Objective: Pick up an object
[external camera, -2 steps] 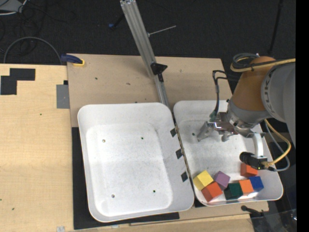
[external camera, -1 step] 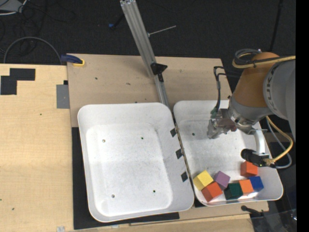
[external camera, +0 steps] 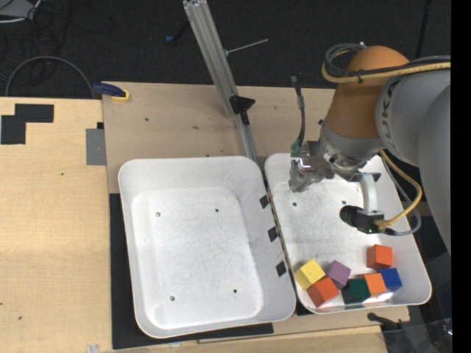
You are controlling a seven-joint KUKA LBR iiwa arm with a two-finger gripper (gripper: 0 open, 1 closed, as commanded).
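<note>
resting squarely, red block [external camera: 380, 256] untouched

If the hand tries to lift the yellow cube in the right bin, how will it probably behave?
The yellow cube looks rigid with flat faces, so it should not roll and will likely sit stable between fingers. It appears small, probably light. It touches the purple cube and red-orange cube, so these neighbours may shift when it is gripped.

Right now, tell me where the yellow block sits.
The yellow block lies in the right bin, near its front-left corner, touching the red block and beside the purple block.
</note>
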